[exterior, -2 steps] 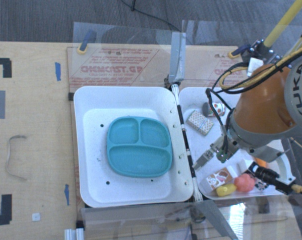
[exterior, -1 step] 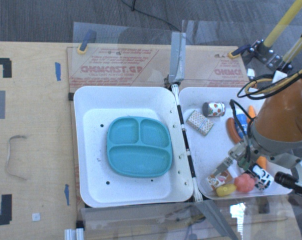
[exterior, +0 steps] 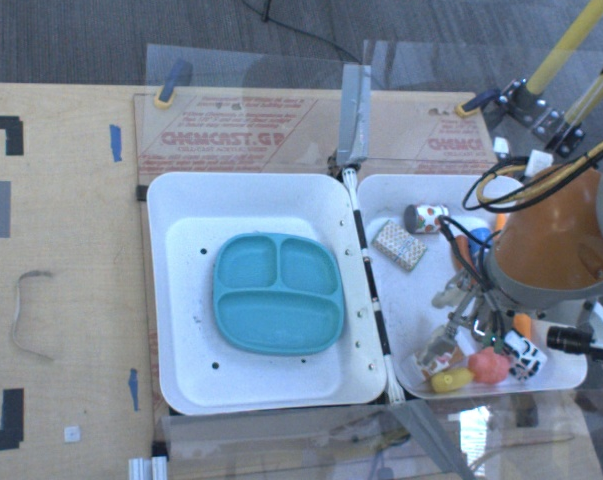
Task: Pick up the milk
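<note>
- The milk (exterior: pixel 524 356) appears to be the small black-and-white spotted carton in the near right part of the right bin (exterior: pixel 406 298); it lies just beside a pink toy (exterior: pixel 489 366), with a yellow toy (exterior: pixel 451 379) further left along the same near wall
- The gripper (exterior: pixel 443 346) hangs low over the near part of that bin, left of the carton and close above the yellow toy; it holds nothing that can be seen; whether it is wide or narrow cannot be told, since the metal parts blur together
- The carton looks like a toy-sized piece, so probably light and fairly stiff; its faces are likely smooth and a little slippery; it should not be fragile
- The best hold is likely across two opposite flat sides at mid-body; its exact tilt is too small to read
- The risk is crowding; the pink toy and the bin wall leave little room, and a light carton could skid away when nudged
</note>
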